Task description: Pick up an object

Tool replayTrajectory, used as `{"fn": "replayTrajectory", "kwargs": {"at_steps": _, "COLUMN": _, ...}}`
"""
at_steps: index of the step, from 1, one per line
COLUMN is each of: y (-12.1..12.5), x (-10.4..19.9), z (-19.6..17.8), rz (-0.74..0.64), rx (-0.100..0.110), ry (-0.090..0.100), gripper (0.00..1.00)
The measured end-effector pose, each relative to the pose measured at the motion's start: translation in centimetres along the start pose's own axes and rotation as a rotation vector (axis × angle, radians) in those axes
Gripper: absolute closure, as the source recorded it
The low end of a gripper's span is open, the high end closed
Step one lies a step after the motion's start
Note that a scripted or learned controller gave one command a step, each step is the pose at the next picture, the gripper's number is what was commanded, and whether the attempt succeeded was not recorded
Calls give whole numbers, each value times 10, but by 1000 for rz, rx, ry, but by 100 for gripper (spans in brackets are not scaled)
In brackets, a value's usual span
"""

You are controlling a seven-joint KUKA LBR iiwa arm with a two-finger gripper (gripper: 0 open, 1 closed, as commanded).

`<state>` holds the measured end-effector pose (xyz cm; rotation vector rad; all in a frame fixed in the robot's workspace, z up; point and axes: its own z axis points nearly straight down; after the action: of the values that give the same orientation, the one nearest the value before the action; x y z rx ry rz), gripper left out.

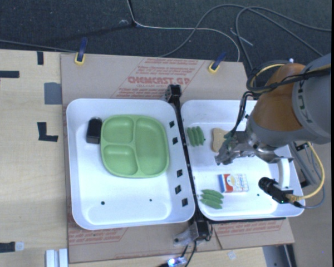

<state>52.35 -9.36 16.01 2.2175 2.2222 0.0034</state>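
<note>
Objects for picking lie in the right bin [256, 211]: a ridged green piece [195, 136] near its left wall, a tan piece [217, 138] just beside it, a small white carton with red and blue print [234, 183] toward the middle, and a green pod-like piece [212, 198] near the front left corner. The end effector [225, 154] hangs over the right bin between the tan piece and the carton; whether it is open or closed cannot be told. In the left bin [122, 210] sits a green divided plate [134, 146], with a small black block [93, 130] touching its left edge. Both bins rest on a cardboard sheet [150, 74] on the bench [22, 166].
</note>
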Motion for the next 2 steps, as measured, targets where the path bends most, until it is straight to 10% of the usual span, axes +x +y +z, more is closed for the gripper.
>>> {"fn": "replayTrajectory", "kwargs": {"at_steps": 2, "y": -5, "x": 1, "z": -93, "rz": 1, "rx": -1, "ry": -1, "gripper": 100}}
